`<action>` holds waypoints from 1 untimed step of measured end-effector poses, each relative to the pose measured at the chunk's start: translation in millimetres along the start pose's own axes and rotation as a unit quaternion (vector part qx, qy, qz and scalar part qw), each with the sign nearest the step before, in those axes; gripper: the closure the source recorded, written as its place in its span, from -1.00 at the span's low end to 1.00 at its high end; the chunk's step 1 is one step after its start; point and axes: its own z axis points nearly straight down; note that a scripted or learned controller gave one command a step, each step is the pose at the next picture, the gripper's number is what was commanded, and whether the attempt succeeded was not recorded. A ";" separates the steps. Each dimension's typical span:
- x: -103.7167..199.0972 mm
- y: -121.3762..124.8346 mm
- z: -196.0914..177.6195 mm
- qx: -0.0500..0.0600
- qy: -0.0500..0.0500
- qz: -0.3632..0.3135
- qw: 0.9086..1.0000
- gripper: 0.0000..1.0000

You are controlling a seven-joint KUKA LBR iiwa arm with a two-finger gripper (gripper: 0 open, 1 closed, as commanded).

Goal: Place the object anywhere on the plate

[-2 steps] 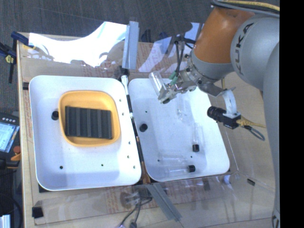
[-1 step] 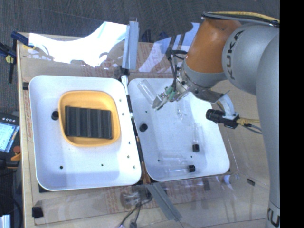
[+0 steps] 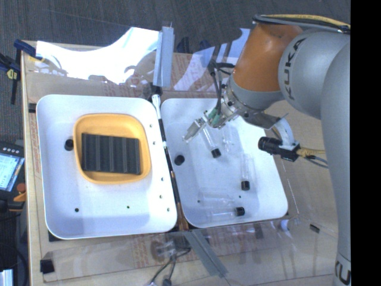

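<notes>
Arm reaches leftward, pincer low over right bin.

Grey arm is reaching in from the right, orange band above the wrist, angling down-left. Tool is hanging low; its fingers are apparently spread, though partly blurred.
</notes>
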 end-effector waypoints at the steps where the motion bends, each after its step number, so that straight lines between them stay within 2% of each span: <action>1: 0.0 0.0 0.0 0.000 0.000 0.000 1.000 -1.00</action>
